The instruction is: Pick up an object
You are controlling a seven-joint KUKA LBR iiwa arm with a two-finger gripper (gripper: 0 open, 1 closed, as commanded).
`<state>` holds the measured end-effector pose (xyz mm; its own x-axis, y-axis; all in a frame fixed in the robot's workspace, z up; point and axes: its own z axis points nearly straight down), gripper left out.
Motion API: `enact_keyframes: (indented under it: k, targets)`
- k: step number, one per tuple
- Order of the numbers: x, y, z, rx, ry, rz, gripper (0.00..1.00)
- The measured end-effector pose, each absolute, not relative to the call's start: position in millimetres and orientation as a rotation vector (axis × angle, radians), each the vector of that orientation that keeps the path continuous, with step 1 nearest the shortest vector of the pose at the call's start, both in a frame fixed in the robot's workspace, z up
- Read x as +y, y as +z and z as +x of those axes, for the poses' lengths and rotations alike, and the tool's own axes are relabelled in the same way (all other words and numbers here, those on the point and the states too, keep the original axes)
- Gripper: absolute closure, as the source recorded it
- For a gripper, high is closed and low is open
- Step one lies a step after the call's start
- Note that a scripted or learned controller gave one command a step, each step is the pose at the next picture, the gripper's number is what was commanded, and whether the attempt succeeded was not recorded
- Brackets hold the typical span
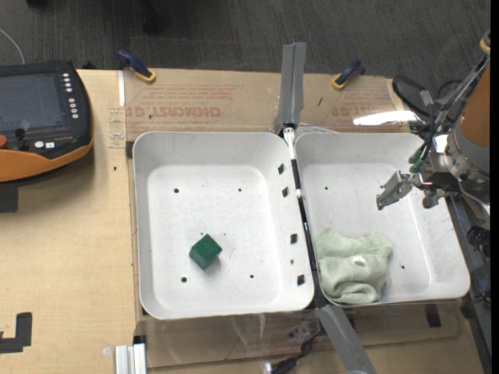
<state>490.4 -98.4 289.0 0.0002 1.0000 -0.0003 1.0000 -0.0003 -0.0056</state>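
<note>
Claw: the claw hung over the right bin, fingers spread and gripping nothing.
Cloth: a pale green cloth lay crumpled in that bin's near corner, close below the claw.
Block: a small green block sat in the left bin, well apart.
Advice: the cloth looked the nearer pick; coming straight down on its highest fold and closing fully would likely suit it best.
</note>
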Motion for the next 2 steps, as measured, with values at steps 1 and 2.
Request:
enact_keyframes:
  k: [1,2]
  targets:
    - [-32,189,477.1,-2.121,0.009,-2.312,0.00]
    - [49,189,477.3,-1.826,0.009,-2.554,0.00]
